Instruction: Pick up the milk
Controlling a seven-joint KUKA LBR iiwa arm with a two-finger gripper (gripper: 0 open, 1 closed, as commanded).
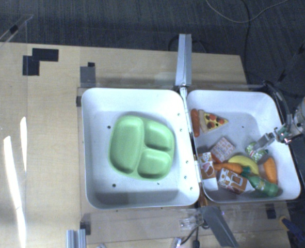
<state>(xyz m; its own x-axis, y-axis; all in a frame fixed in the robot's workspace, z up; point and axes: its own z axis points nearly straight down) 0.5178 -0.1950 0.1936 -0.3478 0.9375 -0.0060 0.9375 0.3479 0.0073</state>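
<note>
A green divided tray (142, 148) is seated in the left bin (95, 112). The milk (233, 180) is located near the front of the right bin (245, 99), lying flat. The gripper (259, 146) is positioned right of and beyond it, nothing visibly held; its finger opening cannot be determined.
</note>
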